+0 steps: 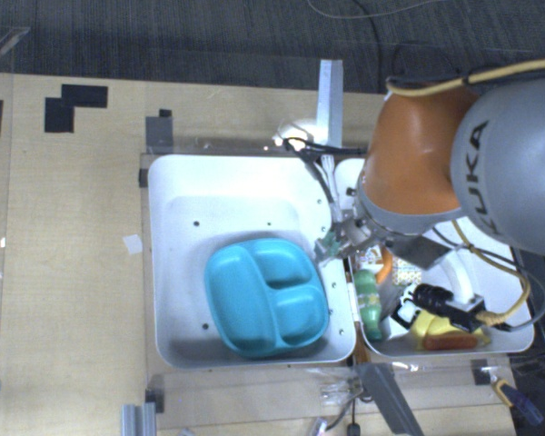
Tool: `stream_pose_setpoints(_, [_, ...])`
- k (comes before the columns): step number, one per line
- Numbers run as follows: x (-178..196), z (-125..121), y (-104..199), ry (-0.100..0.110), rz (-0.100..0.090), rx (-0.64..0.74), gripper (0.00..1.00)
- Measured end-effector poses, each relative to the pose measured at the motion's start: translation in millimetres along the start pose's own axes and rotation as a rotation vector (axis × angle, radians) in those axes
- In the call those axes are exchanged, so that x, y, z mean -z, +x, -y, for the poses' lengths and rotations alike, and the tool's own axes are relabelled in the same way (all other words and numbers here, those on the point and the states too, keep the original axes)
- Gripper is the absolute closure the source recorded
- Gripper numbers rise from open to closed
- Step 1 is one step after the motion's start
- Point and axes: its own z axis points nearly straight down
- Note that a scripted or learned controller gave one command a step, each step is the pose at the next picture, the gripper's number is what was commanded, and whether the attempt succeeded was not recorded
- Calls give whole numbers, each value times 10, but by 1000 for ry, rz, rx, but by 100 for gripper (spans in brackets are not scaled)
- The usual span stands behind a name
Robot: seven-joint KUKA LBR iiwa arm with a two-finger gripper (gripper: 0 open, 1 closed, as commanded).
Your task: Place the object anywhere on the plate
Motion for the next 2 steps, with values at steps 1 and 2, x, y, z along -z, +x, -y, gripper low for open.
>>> stream_pose_setpoints(1, [0, 0, 0, 0, 0, 0, 0])
stream_pose_setpoints(2, [773, -111, -352, 4, -1, 7, 0])
